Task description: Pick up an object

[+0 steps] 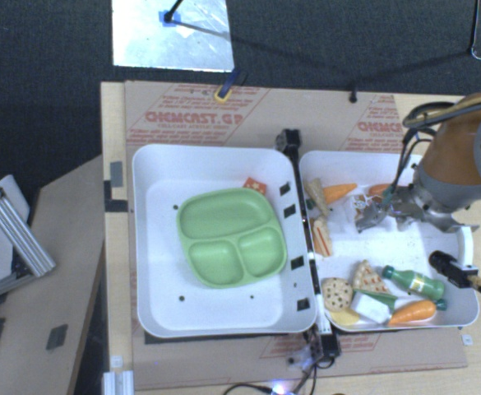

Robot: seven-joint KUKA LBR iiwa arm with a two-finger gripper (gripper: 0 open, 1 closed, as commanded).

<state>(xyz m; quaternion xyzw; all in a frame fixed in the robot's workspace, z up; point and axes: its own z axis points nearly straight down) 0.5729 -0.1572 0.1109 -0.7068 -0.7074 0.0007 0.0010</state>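
Note:
My gripper hangs low over the upper middle of the right bin, reaching in from the right. Just behind it lies a small orange piece, and to its left an orange carrot. Along the bin's front edge sit a green bottle, a second carrot, a white block, a pizza slice and a round cookie. A hot dog lies by the left wall. Nothing shows clearly in the gripper.
The left bin holds a green divided plate with a small red-orange block at its far corner. A black-clipped divider separates the bins. The grey arm with its orange band covers the right bin's upper right.

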